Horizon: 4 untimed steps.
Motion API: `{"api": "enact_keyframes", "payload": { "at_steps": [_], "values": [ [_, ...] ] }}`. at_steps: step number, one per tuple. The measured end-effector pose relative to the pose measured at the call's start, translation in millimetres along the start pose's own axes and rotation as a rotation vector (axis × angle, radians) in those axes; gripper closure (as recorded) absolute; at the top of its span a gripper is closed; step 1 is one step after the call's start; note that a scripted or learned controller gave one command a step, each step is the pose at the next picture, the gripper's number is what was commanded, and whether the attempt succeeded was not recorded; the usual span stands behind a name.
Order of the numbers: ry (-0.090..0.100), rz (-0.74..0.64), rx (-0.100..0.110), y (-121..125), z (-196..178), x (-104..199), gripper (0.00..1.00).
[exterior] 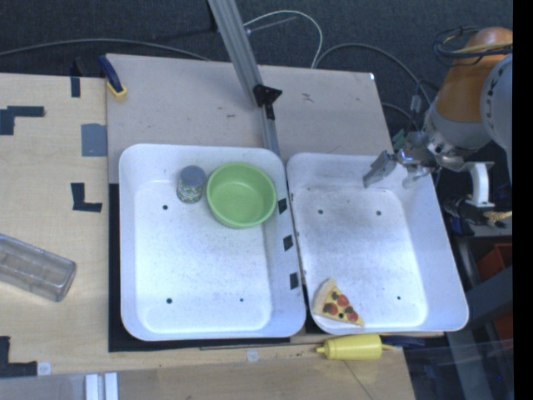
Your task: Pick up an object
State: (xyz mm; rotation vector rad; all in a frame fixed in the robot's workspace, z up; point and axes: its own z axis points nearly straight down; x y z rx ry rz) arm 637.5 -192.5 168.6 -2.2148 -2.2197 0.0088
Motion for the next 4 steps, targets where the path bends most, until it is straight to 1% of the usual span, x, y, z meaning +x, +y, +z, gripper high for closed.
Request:
{"api": "enact_keyframes", "payload": {
  "at_steps": [1, 2, 3, 4],
  "values": [
    [-0.001, 0.0, -0.002, 4, 47, 6, 0.0],
    [-0.001, -0.002, -0.006, 5, 33, 6, 1.0],
    [-0.001, 0.0, -0.013, 10, -26, 14, 1.0],
    [-0.001, -0.001, -0.013, 11, -76, 25, 1.0]
  ]
}}
